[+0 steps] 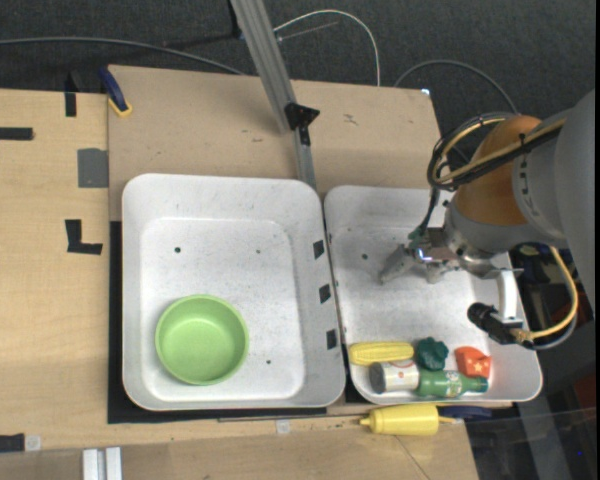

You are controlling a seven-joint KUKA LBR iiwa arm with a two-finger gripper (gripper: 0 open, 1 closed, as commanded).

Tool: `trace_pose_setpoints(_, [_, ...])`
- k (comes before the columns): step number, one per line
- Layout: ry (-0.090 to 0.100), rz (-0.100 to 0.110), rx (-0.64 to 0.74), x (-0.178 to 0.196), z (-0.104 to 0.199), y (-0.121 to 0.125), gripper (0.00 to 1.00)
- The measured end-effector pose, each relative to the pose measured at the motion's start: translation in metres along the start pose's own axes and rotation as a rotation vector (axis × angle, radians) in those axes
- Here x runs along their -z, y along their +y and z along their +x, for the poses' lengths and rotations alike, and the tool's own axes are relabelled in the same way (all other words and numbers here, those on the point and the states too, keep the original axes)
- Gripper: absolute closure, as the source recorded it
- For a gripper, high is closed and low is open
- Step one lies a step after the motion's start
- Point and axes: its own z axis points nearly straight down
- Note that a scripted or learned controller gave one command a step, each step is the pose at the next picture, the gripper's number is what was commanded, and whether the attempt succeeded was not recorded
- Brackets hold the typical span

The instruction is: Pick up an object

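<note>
Left bin (140, 268) has a green bowl (202, 339) at its front-left. Right bin (380, 208): along the front edge, yellow corn (380, 352), white can (395, 377), green bottle (448, 384), dk green piece (431, 351), orange item (473, 362). Yellow bottle (404, 420) lies just outside, on the bench. Gripper (398, 266) over mid-bin, fingers apart, nothing btwn them, well clear of the objs.

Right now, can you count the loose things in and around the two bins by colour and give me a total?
Green: 3, the bowl in the left bin, the bottle and a small dark green piece in the right bin
Yellow: 2, the corn cob in the right bin and the yellow bottle on the bench
Orange-red: 1, the orange piece
White: 1, the can
Total: 7
</note>
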Motion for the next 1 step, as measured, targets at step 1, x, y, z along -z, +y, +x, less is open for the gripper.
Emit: trace_pose_setpoints(1, [0.001,0.001,0.001,0.0104,0.0007,-0.0001,1.00])
